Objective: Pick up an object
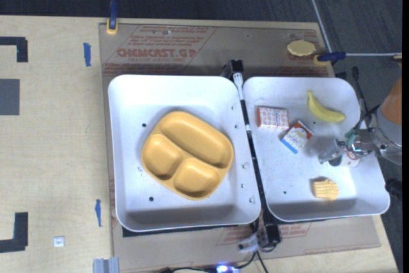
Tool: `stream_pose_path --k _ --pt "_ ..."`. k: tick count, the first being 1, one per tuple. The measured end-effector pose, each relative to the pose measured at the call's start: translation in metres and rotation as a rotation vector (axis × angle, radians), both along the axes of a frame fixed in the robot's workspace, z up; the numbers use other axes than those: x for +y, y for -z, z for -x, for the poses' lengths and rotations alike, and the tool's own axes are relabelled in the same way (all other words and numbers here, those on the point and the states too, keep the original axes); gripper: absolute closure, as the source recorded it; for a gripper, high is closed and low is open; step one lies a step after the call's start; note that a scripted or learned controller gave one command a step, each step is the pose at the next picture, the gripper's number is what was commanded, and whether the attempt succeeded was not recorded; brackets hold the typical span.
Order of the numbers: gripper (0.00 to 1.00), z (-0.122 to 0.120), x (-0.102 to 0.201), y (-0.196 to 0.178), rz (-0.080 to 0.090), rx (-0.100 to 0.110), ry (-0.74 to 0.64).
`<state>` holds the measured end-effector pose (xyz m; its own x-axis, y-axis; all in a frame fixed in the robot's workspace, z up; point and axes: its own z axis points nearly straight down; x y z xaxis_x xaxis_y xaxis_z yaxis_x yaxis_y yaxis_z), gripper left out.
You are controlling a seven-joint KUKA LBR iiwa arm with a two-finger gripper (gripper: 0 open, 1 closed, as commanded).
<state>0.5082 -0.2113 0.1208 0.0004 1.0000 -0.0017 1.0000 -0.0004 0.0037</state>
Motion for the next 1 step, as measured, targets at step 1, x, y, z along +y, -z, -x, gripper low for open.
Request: stream_pose_path --k 1 --pt "1.0 -0.033 0.087 -0.043 -0.001 0.001 -0.002"
